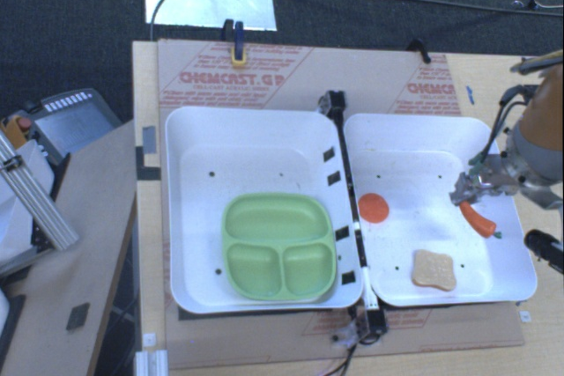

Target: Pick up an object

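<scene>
- A flat tan biscuit-shaped piece (434, 269) lies nearest the camera, on the floor of the right bin (414, 145), close to that bin's front edge and a little right of its middle.
- A carrot (480, 220) lies by the right bin's right wall: a short orange-red stick, tapered, slanted from upper left to lower right, with a small green bit at its lower right end.
- The end effector (468, 192) comes in from the right, low over the bin, and its tip meets the upper left end of the carrot. Whether the carrot sits between the fingers, and how far apart they stand, I cannot tell.
- A round orange disc (374, 208) lies flat near the right bin's left wall, well apart from the carrot.
- The left bin (256, 132) carries a light green plate (278, 244) with three compartments, set toward that bin's front right corner.
- Both bins rest on a brown sheet on the desk (146, 84).
</scene>
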Controlling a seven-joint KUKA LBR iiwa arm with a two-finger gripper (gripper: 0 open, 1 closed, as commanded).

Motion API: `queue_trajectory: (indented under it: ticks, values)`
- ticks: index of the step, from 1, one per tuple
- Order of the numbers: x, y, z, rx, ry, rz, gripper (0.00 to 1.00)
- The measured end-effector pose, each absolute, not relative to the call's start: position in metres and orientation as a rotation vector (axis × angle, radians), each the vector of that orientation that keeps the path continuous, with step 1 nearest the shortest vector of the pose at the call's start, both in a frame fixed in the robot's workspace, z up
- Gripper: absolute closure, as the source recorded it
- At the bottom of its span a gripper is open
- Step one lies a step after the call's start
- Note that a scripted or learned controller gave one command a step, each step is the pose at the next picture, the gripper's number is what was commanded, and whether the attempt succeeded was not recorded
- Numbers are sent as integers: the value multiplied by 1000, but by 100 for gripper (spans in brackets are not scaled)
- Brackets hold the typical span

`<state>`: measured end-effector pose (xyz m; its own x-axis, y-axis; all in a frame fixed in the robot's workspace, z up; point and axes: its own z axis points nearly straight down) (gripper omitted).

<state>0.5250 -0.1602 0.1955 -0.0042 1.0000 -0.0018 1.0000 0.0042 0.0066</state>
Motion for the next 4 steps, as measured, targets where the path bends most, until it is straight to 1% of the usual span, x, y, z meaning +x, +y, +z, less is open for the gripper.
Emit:
queue_trajectory:
  ticks: [1, 2, 3, 4]
  values:
    - [527, -161, 247, 2211, 2221, 6, 100]
    - [531, -108, 234, 2210, 2231, 4, 100]
    - [546, -53, 229, 2211, 2230, 3, 100]
    - [553, -7, 233, 2210, 2232, 5, 100]
